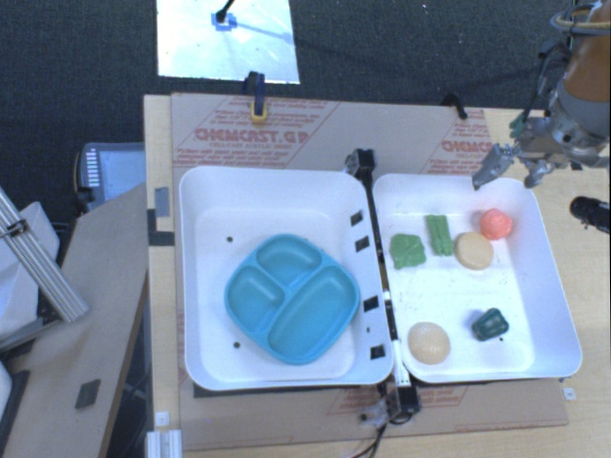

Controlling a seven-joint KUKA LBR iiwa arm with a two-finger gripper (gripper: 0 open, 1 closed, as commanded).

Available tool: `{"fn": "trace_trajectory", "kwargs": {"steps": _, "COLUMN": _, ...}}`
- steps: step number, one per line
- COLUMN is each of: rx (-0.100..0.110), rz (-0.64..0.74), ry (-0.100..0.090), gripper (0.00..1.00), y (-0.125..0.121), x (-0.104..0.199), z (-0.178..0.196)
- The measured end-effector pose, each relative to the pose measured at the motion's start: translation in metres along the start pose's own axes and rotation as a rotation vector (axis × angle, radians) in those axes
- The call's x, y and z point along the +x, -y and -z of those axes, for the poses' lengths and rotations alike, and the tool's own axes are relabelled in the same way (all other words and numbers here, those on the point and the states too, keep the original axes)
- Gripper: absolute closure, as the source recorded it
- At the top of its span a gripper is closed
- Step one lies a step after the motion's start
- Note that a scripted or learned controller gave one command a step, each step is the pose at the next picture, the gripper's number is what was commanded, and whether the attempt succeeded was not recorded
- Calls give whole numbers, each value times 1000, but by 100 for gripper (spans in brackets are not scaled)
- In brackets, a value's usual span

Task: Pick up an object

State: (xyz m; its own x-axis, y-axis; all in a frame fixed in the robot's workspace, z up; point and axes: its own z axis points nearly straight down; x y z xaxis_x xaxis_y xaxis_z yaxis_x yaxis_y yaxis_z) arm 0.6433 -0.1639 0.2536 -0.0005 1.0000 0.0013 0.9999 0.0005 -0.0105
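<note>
Six small food items [456,258] (loose) in right bin [552,284]

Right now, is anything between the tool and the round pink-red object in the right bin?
Nothing visible. The tool hovers over the right white bin's far rim, and the round pink-red object lies just below it, the pale yellow round piece beyond.

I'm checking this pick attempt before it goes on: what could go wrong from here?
1. The pink ball, cream round piece and green stick lie close together, so a descent by the gripper may nudge neighbours or grab two.
2. The gripper hangs over the right bin's far rim; coming straight down could strike it.
3. The round pieces, like the one near the front, may roll out of a pinch.
</note>
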Motion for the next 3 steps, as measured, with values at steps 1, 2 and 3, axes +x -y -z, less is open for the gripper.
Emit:
{"fn": "trace_trajectory", "kwargs": {"steps": 1, "rx": -12, "rz": 2, "ry": 2, "gripper": 0, "y": -2, "x": 0, "z": 8}}
{"fn": "trace_trajectory", "kwargs": {"steps": 2, "rx": -12, "rz": 2, "ry": 2, "gripper": 0, "y": -5, "x": 3, "z": -52}}
{"fn": "trace_trajectory", "kwargs": {"steps": 3, "rx": -12, "rz": 6, "ry": 2, "gripper": 0, "y": -11, "x": 7, "z": -94}}
